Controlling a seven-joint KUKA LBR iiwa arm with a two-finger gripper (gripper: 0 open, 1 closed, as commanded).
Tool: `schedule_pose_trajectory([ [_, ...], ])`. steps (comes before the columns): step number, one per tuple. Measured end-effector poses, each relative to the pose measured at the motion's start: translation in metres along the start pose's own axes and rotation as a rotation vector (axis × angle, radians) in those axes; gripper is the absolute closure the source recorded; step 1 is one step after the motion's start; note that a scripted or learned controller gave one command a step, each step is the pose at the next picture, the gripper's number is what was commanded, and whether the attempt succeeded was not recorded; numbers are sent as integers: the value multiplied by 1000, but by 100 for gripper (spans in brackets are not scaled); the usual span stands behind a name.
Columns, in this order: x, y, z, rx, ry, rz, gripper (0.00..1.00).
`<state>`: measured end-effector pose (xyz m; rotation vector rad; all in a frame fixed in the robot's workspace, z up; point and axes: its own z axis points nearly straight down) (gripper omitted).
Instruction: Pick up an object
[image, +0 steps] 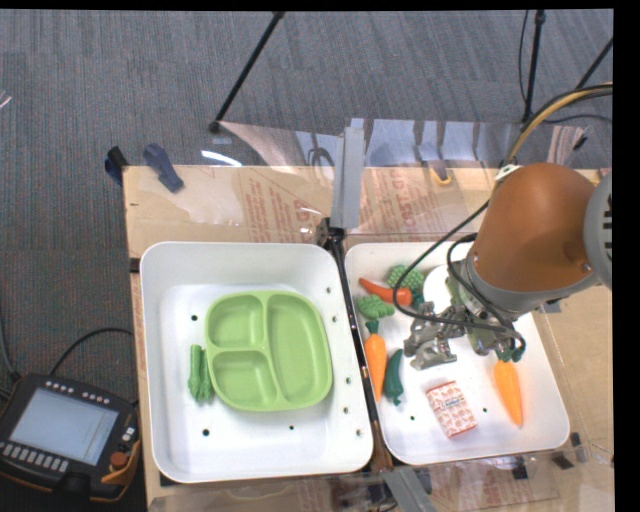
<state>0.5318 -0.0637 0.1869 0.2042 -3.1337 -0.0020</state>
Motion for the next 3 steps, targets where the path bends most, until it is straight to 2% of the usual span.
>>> schedule_pose_trajectory([
  [1, -58, 51, -69, 0, -7, 113, 100],
  [2, -67, -41, 0, -2, 2, -284, 100],
  [3, -96, -63, 101, -2, 0, -132, 100],
])
